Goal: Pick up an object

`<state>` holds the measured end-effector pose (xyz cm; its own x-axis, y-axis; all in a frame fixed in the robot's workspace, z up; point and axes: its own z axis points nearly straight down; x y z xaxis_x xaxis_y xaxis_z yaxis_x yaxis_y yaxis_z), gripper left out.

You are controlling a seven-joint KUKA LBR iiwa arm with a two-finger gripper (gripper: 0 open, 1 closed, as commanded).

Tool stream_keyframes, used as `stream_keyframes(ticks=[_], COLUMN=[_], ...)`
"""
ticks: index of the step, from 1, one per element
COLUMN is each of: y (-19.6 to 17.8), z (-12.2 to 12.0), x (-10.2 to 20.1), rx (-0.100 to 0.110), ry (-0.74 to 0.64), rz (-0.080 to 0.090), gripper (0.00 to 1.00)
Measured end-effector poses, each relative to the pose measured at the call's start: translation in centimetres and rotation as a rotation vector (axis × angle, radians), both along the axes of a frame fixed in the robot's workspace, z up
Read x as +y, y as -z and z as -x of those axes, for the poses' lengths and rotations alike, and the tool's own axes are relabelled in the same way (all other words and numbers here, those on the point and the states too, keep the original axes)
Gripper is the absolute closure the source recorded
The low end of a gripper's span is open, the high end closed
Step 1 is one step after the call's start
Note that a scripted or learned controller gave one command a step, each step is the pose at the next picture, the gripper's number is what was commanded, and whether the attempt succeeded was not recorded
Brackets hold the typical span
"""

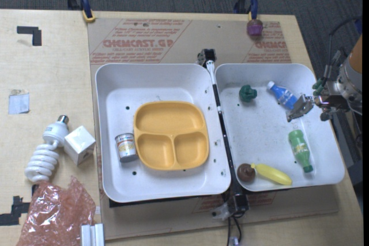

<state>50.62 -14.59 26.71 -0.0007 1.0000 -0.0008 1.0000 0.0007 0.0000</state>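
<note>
A: Your claw (308, 105) sits over the right bin (259, 73), at its right wall. Landmark is the green bottle (300, 150): claw is just above it in the frame, hanging apart from it. I see metal tips at the end, but can't tell if they're spread or pressed together. Nothing visible between them, so treat it as not carrying anything.

B: What's nearest to grab?

A: Blue bottle (282, 94), up and left of the green bottle. One claw tip looks to be right at its lower end; touching or just beside, I can't say. Further out from the green bottle: dark green toy (248, 93) well to the upper left, banana (272, 174) below and left, brown round piece (246, 171) touching the banana's left end.

B: Left bin?

A: Yellow divided plate (171, 135) and a small can (124, 147) on the plate's left. Far from you.

B: Risks?

A: My read: the blue bottle lies at a slant, so an off-centre close would likely roll or squirt it out. You're also tight on the bin wall; a descent here could clip the rim. Green bottle is round too, so same slip risk. Check for an object between the tips before calling the lift good.
</note>
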Motion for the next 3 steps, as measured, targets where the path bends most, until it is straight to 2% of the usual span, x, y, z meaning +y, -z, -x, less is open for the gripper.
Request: stream_keyframes(ticks=[1,2,3], y=[16.4,15.4,9.3], z=[2.8,2.6,-3.9], x=[-4.2,-4.3,4.1], rx=[0.0,-0.003,-0.001], ry=[0.002,0.004,0.0], rz=[-0.001,0.0,0.0], gripper=[0.0,1.0,1.0])
